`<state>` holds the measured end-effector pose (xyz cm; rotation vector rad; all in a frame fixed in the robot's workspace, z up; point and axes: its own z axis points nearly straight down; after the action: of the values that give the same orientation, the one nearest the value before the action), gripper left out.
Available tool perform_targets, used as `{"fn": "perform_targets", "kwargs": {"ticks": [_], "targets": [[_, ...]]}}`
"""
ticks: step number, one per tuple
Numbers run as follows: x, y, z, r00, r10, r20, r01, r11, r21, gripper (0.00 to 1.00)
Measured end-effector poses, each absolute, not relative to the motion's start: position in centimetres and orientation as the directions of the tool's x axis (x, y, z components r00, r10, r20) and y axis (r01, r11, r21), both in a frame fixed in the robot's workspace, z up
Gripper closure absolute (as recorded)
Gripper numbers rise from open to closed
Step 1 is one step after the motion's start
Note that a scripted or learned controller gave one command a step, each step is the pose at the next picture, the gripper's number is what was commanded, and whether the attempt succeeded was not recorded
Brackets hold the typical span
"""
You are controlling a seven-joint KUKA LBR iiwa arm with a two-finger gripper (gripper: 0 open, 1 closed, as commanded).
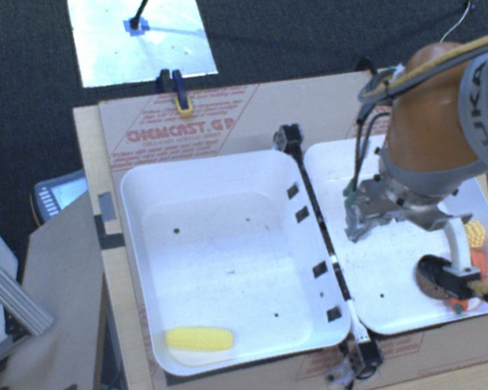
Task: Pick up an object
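A yellow oblong object (pixel 199 339) lies in the left bin (pixel 212 171), near its front left corner. My gripper (pixel 357 219) hangs low over the middle of the right bin (pixel 335 160), close to the divider between the bins. I see nothing held in it. At the right bin's right side a small yellow ridged object (pixel 476 233) lies beside an orange object (pixel 480 263), both partly hidden by the wrist.
The grey arm (pixel 436 125) with its orange band covers the back right of the right bin. A black strip with clips (pixel 316 224) runs between the two bins. A clamp (pixel 179 94) sits at the bench's far edge.
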<state>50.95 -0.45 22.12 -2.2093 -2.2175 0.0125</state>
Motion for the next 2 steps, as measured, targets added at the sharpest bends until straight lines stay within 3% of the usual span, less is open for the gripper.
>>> {"fn": "perform_targets", "kwargs": {"ticks": [1,2], "targets": [[52.9,11.9,30.3,-0.018,1.000,0.007,1.000,0.017,0.010,1.00],[50.7,19.7,22.4,-0.012,1.000,0.001,1.000,0.012,-0.006,1.00]]}}
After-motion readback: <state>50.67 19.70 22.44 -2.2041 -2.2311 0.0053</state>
